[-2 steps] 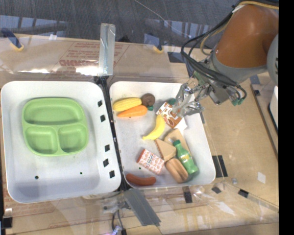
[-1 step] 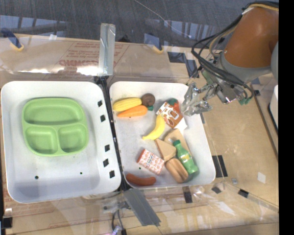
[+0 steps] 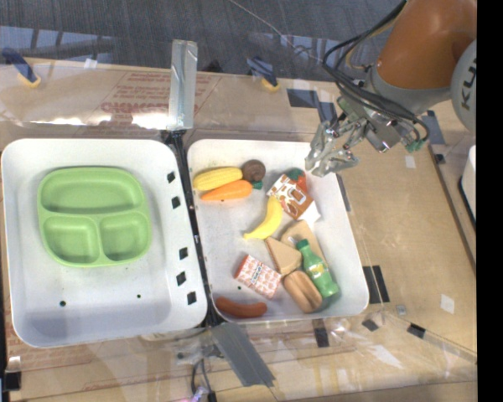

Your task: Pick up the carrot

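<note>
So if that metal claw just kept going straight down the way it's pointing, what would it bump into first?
Probably the upper right corner of the right white bin, or its floor just inside. The gripper hangs there, pointing down. The nearest item is the red and white carton, slightly left. Depth is hard to judge from above.

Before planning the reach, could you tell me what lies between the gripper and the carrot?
In the camera view, the brown round item and the red-and-white carton lie between the gripper and the carrot in the right bin.
</note>
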Motion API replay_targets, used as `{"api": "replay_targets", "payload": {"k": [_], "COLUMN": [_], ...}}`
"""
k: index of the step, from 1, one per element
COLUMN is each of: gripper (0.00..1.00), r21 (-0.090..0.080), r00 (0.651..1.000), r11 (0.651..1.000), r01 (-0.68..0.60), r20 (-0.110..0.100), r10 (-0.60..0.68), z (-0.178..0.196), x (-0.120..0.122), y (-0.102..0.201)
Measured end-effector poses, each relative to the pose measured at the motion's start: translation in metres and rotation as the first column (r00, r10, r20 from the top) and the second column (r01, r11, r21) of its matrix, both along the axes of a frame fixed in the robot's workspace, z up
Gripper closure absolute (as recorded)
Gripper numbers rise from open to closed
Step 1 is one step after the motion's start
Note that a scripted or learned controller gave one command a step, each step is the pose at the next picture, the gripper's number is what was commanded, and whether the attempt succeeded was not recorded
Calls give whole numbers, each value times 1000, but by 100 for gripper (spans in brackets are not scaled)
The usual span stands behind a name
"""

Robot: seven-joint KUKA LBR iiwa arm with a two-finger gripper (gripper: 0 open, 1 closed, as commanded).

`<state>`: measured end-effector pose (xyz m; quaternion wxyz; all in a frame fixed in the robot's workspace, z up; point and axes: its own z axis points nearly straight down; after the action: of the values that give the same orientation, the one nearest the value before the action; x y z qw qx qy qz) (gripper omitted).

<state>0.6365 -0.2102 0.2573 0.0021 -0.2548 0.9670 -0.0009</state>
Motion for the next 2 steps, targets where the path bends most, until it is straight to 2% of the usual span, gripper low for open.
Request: {"api": "replay_targets", "payload": {"k": [1, 2], "gripper": [100, 100], "r21": [2, 1], "r00": [996, 999], "r11": [996, 999], "r01": [94, 53], "r20": [-4, -6], "r10": [-94, -53], "z": [-26, -19], "x": [15, -3], "y": [58, 31]}}
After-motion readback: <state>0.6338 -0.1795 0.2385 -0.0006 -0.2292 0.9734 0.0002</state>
